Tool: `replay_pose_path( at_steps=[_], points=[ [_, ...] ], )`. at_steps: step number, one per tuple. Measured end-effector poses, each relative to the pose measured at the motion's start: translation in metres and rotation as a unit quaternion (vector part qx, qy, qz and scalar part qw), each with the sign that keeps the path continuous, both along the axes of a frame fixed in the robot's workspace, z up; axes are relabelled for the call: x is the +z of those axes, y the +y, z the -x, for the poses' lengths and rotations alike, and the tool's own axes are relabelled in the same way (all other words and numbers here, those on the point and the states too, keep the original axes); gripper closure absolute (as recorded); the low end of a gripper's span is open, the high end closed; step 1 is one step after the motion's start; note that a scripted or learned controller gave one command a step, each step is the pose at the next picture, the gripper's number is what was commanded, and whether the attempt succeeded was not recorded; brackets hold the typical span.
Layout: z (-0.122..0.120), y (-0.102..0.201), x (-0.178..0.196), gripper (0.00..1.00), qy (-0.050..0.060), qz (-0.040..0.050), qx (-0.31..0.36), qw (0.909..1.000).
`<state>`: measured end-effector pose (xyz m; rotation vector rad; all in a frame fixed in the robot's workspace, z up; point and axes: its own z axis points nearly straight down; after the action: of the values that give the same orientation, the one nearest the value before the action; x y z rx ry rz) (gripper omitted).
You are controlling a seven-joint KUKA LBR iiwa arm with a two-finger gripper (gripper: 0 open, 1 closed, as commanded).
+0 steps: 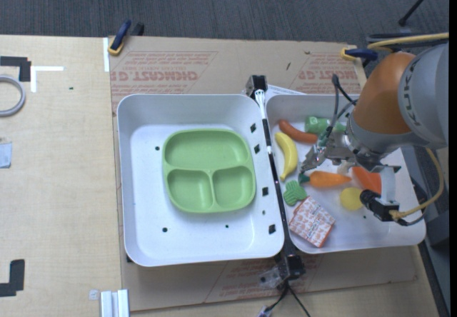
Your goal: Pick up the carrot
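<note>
The carrot [330, 179] is orange with a green leafy tip at its left end. It lies on its side in the middle of the right white bin [400, 235]. My gripper [313, 161] hangs just above and to the left of the carrot, near its green end. The fingers are open, with a small gap and nothing between them. The grey arm with its orange band [382, 105] covers the bin's far right part.
Around the carrot in the right bin are a banana [288, 153], a red-orange chili [298, 132], a green piece [315, 123], an orange piece [368, 180], a yellow lemon [351, 198], a green leafy piece [294, 194] and a snack packet [311, 223]. The left bin [136, 187] holds a green divided plate [209, 170].
</note>
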<state>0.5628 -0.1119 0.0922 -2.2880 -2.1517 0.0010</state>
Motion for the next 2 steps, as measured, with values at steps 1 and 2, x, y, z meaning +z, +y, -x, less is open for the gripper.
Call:
replay_pose_path(
  at_steps=[1,2],
  points=[
    [0.031,0.015,0.0,0.0,-0.001,0.0001,0.318,0.948],
    [0.03,0.015,0.01,1.0,-0.003,0.0008,0.316,0.9486]
  ],
)
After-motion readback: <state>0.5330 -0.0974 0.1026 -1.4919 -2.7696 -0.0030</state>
